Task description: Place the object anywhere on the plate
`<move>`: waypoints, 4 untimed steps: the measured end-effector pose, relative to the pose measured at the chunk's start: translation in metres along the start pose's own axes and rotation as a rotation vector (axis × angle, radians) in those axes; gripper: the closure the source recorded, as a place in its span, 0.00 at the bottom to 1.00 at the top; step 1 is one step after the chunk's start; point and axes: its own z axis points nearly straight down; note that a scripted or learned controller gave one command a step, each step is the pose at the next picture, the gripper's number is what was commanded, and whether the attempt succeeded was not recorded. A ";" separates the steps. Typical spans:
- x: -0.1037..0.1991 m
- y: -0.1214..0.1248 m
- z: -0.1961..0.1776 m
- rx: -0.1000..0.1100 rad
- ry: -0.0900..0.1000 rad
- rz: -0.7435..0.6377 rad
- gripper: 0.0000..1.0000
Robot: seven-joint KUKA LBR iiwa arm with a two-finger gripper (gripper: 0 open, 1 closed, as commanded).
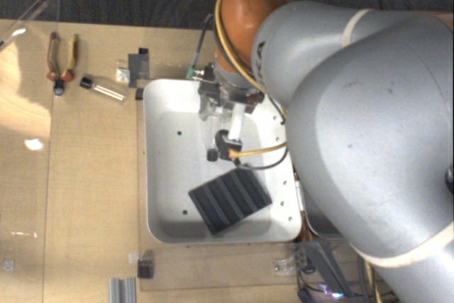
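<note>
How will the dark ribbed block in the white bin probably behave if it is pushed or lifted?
The dark ribbed block lies flat and looks rigid, so it will probably slide rather than roll or tip. Its ridges may give fingers some hold. The white bin looks smooth, so a push could turn it.

No readable text, labels, brands or numbers on any surface in view.

Bin [159, 223] left of ridged block [230, 200]: bare floor, open passage.
Right of block: arm [355, 124] overhangs, blocking access.
</note>
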 end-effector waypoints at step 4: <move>0.060 0.014 -0.076 -0.009 0.000 -0.596 1.00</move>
